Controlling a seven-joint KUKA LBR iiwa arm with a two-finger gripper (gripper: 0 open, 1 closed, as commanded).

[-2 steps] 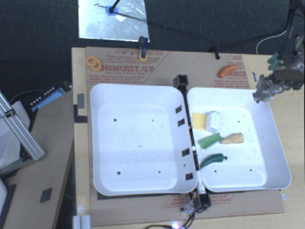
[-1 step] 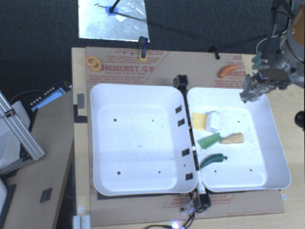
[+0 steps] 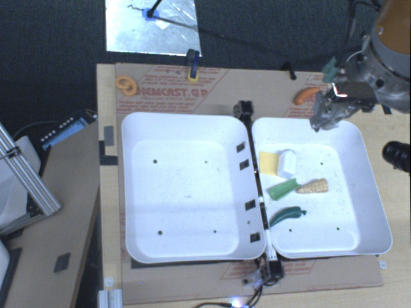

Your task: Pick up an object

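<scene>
The right bin (image 3: 359, 172) holds a small cluster near its left side: a yellow block (image 3: 268, 163), a white piece (image 3: 286, 162) against it, a green flat piece (image 3: 282, 188), a tan corn-like piece (image 3: 313, 186) and a dark green pepper-like piece (image 3: 286, 215). My gripper (image 3: 324, 117) hangs over the bin's back rim, up and to the right of the cluster, well apart from it. Nothing shows between its fingers.
The left bin (image 3: 186, 185) lies beside the right one, with black clips (image 3: 247, 165) along the shared edge. An orange object (image 3: 306, 95) lies on the board behind the right bin. A yellow clamp (image 3: 192, 66) and an orange ring (image 3: 126, 85) sit at the back.
</scene>
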